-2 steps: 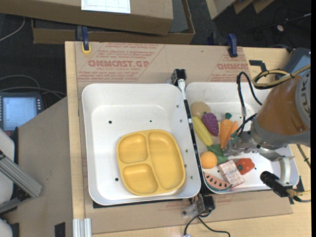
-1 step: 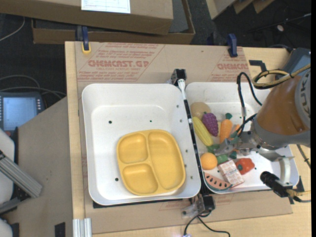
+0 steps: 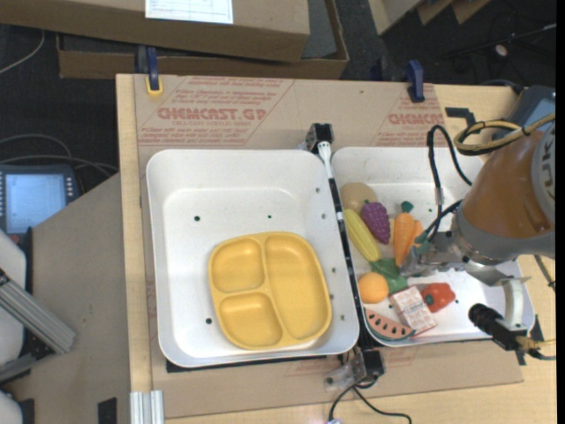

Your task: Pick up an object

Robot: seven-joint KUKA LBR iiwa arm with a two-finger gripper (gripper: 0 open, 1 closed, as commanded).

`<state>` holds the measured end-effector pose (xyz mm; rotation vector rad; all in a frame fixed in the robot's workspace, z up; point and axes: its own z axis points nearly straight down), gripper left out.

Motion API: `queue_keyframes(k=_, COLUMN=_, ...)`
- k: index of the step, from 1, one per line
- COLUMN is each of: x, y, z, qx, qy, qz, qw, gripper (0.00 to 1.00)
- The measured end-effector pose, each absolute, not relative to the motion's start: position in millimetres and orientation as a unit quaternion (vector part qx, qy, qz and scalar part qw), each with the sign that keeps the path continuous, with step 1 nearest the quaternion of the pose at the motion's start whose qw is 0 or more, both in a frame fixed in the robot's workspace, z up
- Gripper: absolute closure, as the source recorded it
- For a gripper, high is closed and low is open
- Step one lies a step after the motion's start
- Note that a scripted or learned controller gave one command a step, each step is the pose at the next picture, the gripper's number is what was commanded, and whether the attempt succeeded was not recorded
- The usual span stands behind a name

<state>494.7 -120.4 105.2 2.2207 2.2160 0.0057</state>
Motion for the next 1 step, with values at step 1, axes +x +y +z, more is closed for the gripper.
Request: queue_keyframes(k=1, x=494.5, y=-120.3, z=104.6, qx=0.708, qy=0.706, qz=0.0016, qw=0.002, gripper=0.0)
